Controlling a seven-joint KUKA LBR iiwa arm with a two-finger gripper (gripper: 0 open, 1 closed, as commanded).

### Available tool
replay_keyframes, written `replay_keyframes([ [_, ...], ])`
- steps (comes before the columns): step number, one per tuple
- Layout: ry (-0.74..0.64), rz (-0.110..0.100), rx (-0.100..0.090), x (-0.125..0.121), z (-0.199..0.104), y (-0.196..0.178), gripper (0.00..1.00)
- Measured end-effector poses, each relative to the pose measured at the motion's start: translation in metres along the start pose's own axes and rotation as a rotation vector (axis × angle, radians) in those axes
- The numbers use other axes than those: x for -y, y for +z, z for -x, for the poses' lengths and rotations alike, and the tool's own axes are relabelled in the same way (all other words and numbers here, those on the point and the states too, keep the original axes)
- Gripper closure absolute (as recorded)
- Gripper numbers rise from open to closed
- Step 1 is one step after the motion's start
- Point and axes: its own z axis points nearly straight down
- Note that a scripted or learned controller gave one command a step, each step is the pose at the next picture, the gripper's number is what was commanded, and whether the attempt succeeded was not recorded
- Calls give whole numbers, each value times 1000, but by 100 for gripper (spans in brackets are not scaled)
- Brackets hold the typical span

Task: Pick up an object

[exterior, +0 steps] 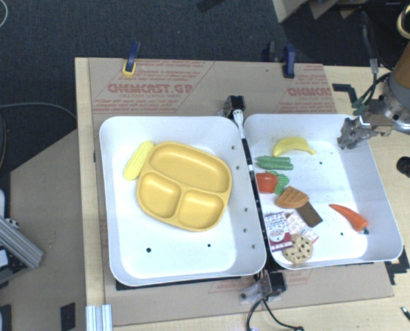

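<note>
The gripper (350, 134) hung over the far right edge of the right bin (381, 185), with the grey arm (402, 95) reaching in from the right. Whether its jaws were apart or together could not be told from this slanted view, and nothing showed between them.

The things to be picked lay in the right bin, mostly along its left half. A banana (293, 145) sat nearest the far side, with a green bean pod (274, 163) just below it. A red piece (266, 182) lay beside a second green piece (281, 181), the two touching. Nearer the camera came a brown piece (292, 198) against a dark brown bar (310, 216), then a red and white packet (279, 225) and a cookie (298, 249) at the near edge. A carrot (348, 216) lay apart from these, toward the right side of the bin.

In the left bin (122, 240) sat a yellow divided plate (184, 185), with an ear of corn (138, 160) touching its far left rim
</note>
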Motion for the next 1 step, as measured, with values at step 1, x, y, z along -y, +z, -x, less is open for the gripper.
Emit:
replay_keyframes([
  [1,-4,-9,-5,4,-48,9,100],
])
